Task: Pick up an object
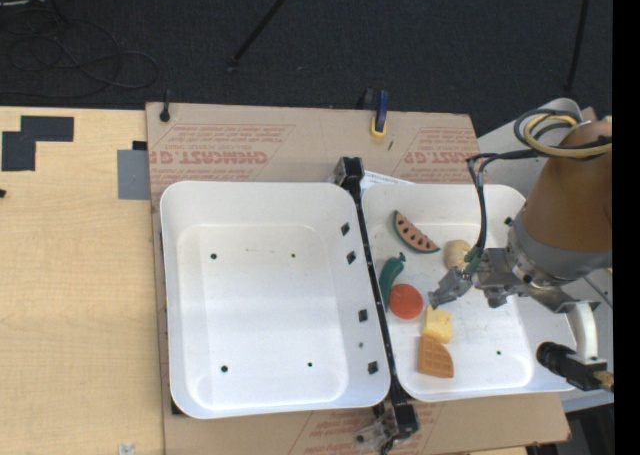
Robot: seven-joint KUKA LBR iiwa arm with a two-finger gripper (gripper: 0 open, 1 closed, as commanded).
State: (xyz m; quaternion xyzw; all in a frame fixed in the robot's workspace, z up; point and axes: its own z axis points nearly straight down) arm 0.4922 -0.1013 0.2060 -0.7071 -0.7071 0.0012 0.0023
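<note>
Hovering low in the right shallow white plastic bin (500, 368), the grey two-finger claw (450, 286), its grip unreadable here, seems mid-approach, needing a short descent onto the yellow cheese-like block (437, 324) just below, beside a red round tomato-like piece (405, 301), amid cardboard-lined bench (260, 143) and dark carpeted floor (300, 23).

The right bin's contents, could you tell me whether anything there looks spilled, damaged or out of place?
Nothing stands out: the watermelon slice, green pepper, red tomato, cheese cube and waffle piece all lie intact inside the right bin.
</note>
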